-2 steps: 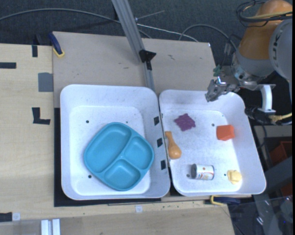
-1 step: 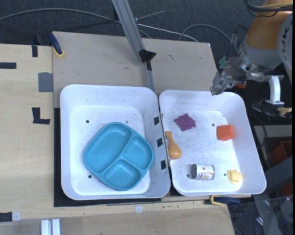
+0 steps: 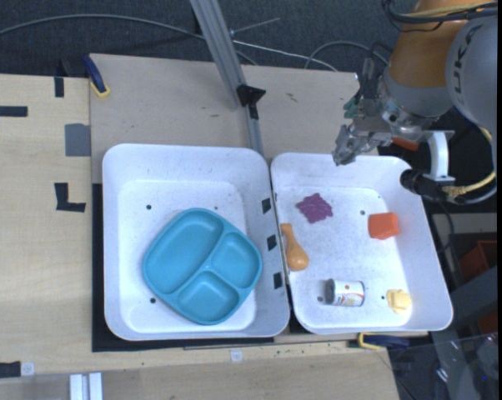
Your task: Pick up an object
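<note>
Yellow piece (image 3: 399,300): is sitting in the near right corner of the right bin (image 3: 426,248), just beside the rim and farthest of all the pieces from the gripper.
Small can (image 3: 344,292): is lying on its side near the front wall, its long axis running across the bin, with the yellow piece just beside it on the right.
Blue divided tray (image 3: 203,265): is resting alone in the left bin (image 3: 117,223), well apart from the arm and too broad to be a likely pick.
Orange gourd-shaped toy (image 3: 294,250): is lying close to the right bin's left wall, its long axis running roughly near to far, with the narrow neck pointing away from the camera.
Orange-red block (image 3: 384,226): is sitting toward the right side of the bin, nearer the camera than the gripper and to its right in the view.
Purple piece (image 3: 315,207): is lying flat in the far half of the bin, seemingly a soft, ragged-edged thing; it is the closest object to the gripper.
Gripper (image 3: 348,152): is hanging over the far rim of the right bin, tilted in from the right; how wide it is standing I cannot tell from this slant, and nothing is showing in its grasp.
Deciding relation: every candidate is lying on the camera side of the gripper, so the coming move is probably going to be a reach inward and down, with the purple piece a little left of it and the block a little right.
</note>
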Available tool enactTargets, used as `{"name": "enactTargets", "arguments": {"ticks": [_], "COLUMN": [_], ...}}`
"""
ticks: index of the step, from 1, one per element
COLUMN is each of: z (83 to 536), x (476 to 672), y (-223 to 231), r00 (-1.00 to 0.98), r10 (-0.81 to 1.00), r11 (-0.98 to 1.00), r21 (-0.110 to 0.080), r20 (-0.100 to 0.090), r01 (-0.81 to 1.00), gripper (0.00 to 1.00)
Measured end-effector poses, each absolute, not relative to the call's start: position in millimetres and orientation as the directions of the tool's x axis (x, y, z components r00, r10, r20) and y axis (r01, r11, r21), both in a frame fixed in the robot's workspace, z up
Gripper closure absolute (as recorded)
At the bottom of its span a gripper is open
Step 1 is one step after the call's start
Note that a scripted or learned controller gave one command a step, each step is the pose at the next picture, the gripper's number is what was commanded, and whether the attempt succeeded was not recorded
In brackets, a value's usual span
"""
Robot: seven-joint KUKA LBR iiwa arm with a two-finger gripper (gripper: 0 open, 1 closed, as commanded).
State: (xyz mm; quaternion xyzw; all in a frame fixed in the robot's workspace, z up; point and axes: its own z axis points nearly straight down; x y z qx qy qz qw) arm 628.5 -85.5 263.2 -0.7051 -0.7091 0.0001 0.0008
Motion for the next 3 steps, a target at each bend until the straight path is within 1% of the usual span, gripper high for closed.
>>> {"name": "enactTargets", "arguments": {"ticks": [1, 2, 3], "z": [264, 247, 247], "x": [621.7, 626.8, 626.9], "y": [-30, 30, 87], "r00": [-0.007, -0.007, -0.007], "r10": [1.000, 1.000, 1.000], "r11": [0.007, 0.007, 0.007], "r21": [-0.001, -0.003, -0.002], "r20": [0.001, 0.001, 0.001], "r01": [1.000, 1.000, 1.000], "gripper": [1.00, 1.00, 1.00]}}
